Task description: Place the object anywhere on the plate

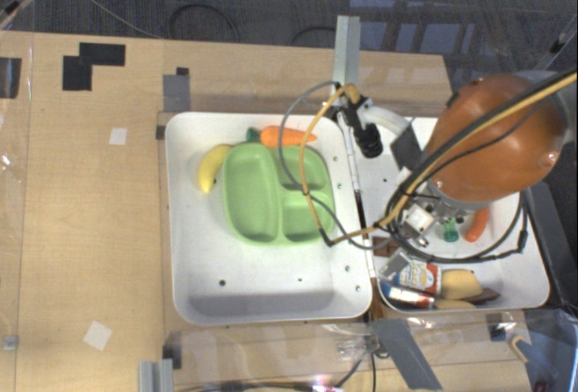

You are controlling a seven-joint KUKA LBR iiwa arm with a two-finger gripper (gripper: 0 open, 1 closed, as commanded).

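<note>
arm [492, 142] over right bin [533, 286], likely picking there | gripper state: you can't tell, wrist hides it | green plate [271, 191] in left bin [194, 282]; carrot [287, 136], banana [211, 168] at its rim, off plate

Two bins sat side by side on the tabletop [81, 228]. In the left bin [208, 291] a sectioned plate [257, 196] lay toward the back right. A banana [210, 166] rested against the plate's left rear edge; a carrot [287, 136] lay along its back edge, touching it. The arm's wrist [495, 146] hung over the right bin [533, 277], covering most of it. At that bin's front edge a small carton [411, 275] lay beside a rounded item [459, 284], possibly a potato. Cables [302, 164] trailed from the arm across the plate's right side.
</note>
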